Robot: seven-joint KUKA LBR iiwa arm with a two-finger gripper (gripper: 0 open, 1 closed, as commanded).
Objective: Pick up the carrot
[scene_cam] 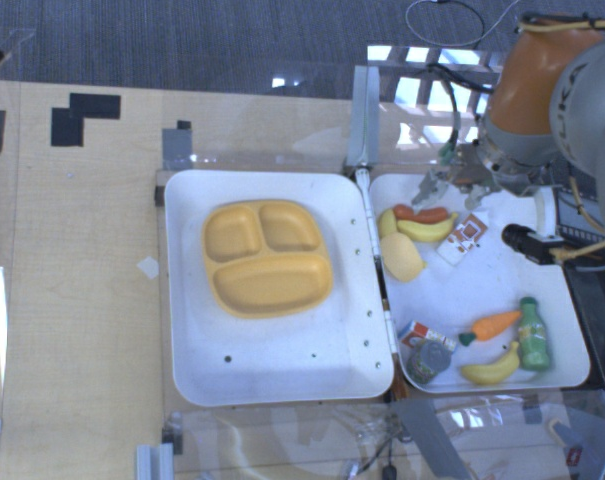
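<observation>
Two shallow white bins side by side. Left bin (197,368): yellow three-compartment plastic plate (267,256). Right bin (572,363): orange toy carrot (494,325) with green tip at 5 o'clock, between green bottle (530,336) and grey can (427,356), above yellow banana (490,370). Two-finger gripper (450,176) at 12 o'clock, fingers spread, holding nothing.

Yellow tray (268,258), bananas (490,368), green bottle (531,336)

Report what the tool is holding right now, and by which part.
Nothing is held. The tool hangs at the far side of the right bin; the carrot lies untouched near the front, beside the green bottle.
</observation>
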